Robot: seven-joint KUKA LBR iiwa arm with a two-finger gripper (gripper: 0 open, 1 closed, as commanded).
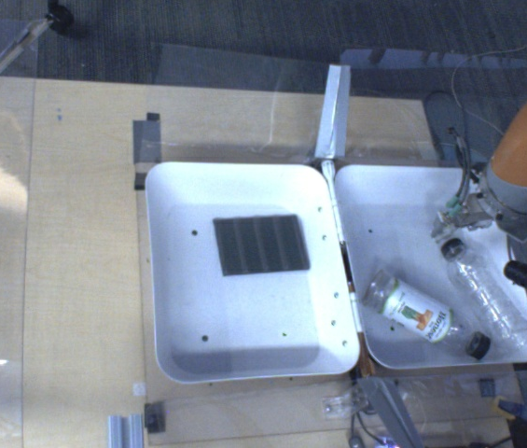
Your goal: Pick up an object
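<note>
Objects that could be picked are found in both bins, and they are listed here from left to right. A pale wooden bench (76, 250) is seen under everything, with dark floor (244, 7) beyond its far edge. On the bench the left bin (179, 334) is set, white and shallow, with rounded corners. One pad (261, 245) is laid flat near its middle: dark grey, rectangular and ribbed, well apart from every wall.

Between the bins a metal rail (334, 105) is seen, running away from their far corners. The right bin (384, 217) is placed just beside the left one, their rims nearly touching.

In the right bin a jar (414, 312) is laid on its side near the front wall, tilted, with its clear end towards the left; a white label with green and orange marks is carried on it. A clear bottle (489, 292) is laid on its side to the right of the jar, slanting from the middle of the bin towards the front right corner, with a dark top at its far end. A small black cap (478, 346) is seen near the front wall, between the jar and the bottle's lower end.

The gripper (457, 215) is hung over the far right part of this bin, just beyond the bottle's dark top. Whether it is spread or closed cannot be told, and nothing is seen to be held in it. The arm (524, 152), with its orange band, is seen at the right edge.
</note>
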